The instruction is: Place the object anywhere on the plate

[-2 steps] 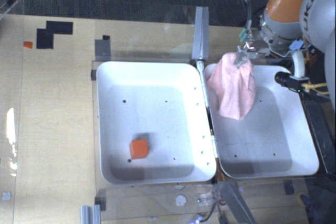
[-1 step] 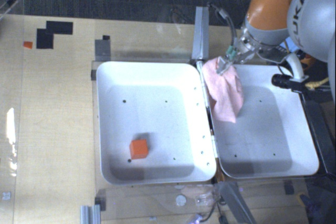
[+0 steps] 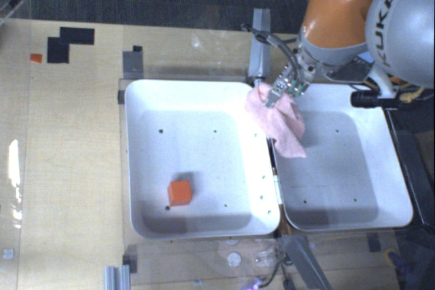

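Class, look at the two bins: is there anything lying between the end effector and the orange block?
Nothing visible does. The end effector is at a pink cloth over the bins' shared edge; the orange block sits on bare floor in the left bin.

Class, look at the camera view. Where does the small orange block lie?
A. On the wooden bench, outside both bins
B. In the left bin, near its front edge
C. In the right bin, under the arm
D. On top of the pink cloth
B. The orange block sits on the floor of the left bin, near its front edge, well away from the pink cloth.
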{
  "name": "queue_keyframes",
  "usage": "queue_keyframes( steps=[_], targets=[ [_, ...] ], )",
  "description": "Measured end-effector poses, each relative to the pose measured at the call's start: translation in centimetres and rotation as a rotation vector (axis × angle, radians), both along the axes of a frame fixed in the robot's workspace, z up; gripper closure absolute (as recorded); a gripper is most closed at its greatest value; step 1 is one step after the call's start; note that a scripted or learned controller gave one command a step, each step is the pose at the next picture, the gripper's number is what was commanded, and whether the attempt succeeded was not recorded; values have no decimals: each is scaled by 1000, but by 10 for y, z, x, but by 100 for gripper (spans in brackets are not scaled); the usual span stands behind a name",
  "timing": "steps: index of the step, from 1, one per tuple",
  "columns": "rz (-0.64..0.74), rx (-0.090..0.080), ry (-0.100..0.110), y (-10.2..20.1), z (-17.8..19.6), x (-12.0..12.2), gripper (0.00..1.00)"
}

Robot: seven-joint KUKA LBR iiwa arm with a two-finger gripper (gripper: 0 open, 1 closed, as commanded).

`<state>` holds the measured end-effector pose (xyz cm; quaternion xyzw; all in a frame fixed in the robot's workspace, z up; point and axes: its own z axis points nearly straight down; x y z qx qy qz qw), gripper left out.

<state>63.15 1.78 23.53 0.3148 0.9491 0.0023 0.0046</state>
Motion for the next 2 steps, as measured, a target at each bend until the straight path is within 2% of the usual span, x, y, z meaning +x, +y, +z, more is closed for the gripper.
queue_keyframes(
  steps=[1,2],
  targets=[
    [400,-3,-1,42,8,-33,100],
    [642,-4,1,78,-6,-62,100]
  ],
)
